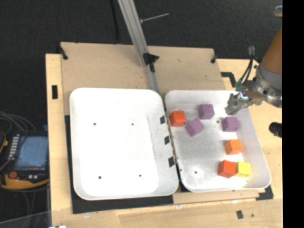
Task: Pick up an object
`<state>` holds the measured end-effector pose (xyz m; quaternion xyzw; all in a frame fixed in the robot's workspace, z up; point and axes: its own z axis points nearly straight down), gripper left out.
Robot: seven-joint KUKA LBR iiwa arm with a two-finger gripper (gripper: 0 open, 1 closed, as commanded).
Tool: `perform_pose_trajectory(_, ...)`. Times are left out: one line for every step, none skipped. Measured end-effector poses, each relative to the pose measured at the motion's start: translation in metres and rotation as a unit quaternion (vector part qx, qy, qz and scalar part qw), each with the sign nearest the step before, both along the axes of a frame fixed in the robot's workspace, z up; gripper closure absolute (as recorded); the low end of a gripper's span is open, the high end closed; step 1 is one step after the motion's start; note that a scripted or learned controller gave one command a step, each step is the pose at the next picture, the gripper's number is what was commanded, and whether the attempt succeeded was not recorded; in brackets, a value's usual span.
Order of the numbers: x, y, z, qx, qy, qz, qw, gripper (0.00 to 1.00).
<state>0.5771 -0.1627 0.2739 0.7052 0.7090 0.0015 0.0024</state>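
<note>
Several small blocks lie in the right bin. An orange block sits near its left wall, with two purple blocks just right of it. A third purple block lies further right, an orange block below it, and a red-orange block touching a yellow block near the front. My gripper hangs over the bin's upper right area, just above and slightly left of the third purple block. Nothing shows between its fingers.
The left bin lies beside the right one, the two meeting at a hinged seam. A metal pole rises from the bench behind the bins. A tablet-like device with cables sits off the bench at the left.
</note>
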Motion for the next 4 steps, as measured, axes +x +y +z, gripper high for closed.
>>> perform_pose_trajectory(0.006, 0.056, -0.012, 0.0009, 0.003, 0.001, 1.0000, 1.00)
perform_pose_trajectory(0.003, 0.114, -0.025, 0.0011, 0.003, 0.001, 1.0000, 1.00)
perform_pose_trajectory(-0.010, 0.170, -0.030, 0.0013, 0.003, 0.001, 1.0000, 1.00)
perform_pose_trajectory(-0.016, 0.231, -0.029, 0.0018, 0.003, 0.002, 1.0000, 1.00)
